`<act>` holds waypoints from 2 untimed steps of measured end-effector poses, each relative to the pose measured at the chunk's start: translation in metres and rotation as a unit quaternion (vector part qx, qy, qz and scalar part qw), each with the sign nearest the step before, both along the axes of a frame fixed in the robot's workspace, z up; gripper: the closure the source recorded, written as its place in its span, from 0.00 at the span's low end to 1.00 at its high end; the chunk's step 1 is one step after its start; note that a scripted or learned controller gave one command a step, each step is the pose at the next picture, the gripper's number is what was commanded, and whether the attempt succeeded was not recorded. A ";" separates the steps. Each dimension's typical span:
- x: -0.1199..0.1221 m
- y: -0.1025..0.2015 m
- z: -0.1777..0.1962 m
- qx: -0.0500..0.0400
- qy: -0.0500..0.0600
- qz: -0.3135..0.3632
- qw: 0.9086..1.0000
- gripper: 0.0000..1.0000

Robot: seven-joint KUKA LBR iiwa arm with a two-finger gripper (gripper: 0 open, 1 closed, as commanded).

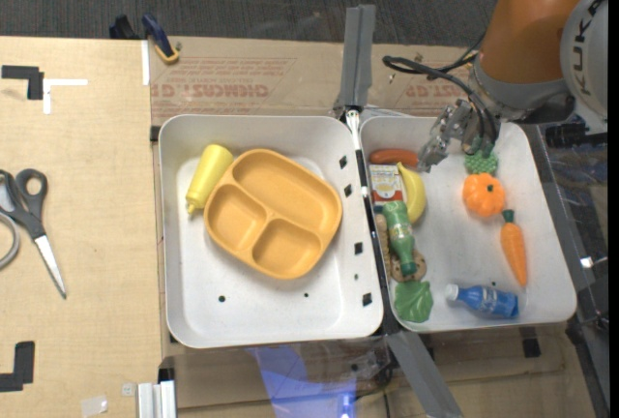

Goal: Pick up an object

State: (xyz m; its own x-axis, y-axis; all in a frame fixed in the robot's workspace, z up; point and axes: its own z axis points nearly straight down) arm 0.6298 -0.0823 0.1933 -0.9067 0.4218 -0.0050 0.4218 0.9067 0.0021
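Tool (455,135) lowered at the far edge of the right bin (542,242), finger spread not discernible, nothing seen pinched, orange pumpkin (484,194), carrot (515,253), banana (414,193), blue bottle (486,301) lying below, yellow tray (274,212) in the left bin (261,314).

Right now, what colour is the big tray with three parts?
Yellow-orange tray, seen in the camera view.

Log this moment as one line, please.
gripper over right bin, back edge | near green toy, pumpkin | nothing seen held
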 end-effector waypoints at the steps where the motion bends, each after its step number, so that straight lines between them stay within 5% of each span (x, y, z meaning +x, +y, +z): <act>1: 0.000 0.000 0.000 0.000 0.000 0.000 1.000 0.00; 2: -0.027 -0.034 -0.100 0.000 0.001 -0.031 1.000 0.00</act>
State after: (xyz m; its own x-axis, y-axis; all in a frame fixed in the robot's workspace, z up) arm 0.6027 -0.1164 0.0928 -0.8790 0.4768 -0.0034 0.4768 0.8790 0.0007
